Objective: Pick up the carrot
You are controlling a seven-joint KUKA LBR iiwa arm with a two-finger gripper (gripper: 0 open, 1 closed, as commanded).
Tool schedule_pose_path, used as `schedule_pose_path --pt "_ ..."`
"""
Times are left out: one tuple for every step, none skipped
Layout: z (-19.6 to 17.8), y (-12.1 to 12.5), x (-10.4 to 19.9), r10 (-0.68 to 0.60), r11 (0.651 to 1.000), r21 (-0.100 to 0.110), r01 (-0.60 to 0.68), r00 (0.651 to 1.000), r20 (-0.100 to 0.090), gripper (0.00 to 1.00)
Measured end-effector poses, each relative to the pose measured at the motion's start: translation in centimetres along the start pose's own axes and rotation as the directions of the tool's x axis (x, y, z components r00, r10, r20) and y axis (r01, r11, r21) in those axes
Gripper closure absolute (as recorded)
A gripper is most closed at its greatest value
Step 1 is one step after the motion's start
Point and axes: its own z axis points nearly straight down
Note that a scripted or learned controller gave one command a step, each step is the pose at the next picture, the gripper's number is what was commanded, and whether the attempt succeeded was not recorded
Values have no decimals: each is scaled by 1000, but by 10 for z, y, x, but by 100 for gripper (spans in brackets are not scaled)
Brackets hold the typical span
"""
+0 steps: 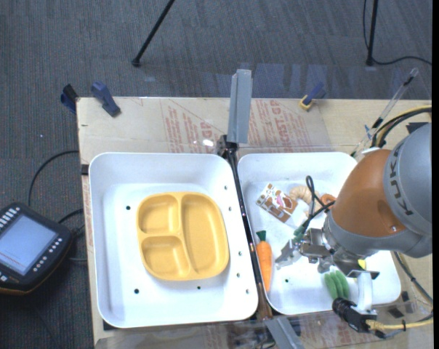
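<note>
Hovering low in the right bin (372, 297), the tool (292, 253) points left toward the carrot (264, 263); finger state cannot be told from this angle, and nothing is seen pinched in it. The carrot lies just left of the tool, apart from it, lengthwise along the bin's left wall, green top at the far end. A green item (336, 283) rests under the wrist on the near side. Far of the tool lie a small printed packet (278, 202) and a tan, rounded piece (303, 193). The grey arm with orange band (372, 195) covers the bin's right part. The left bin (110, 195) holds a yellow divided tray (183, 235). Both bins sit on the table (154, 122).
</note>
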Motion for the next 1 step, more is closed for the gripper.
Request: schedule_pose_path --pt "-42 39 -104 73 997 -13 -73 997 1 0"
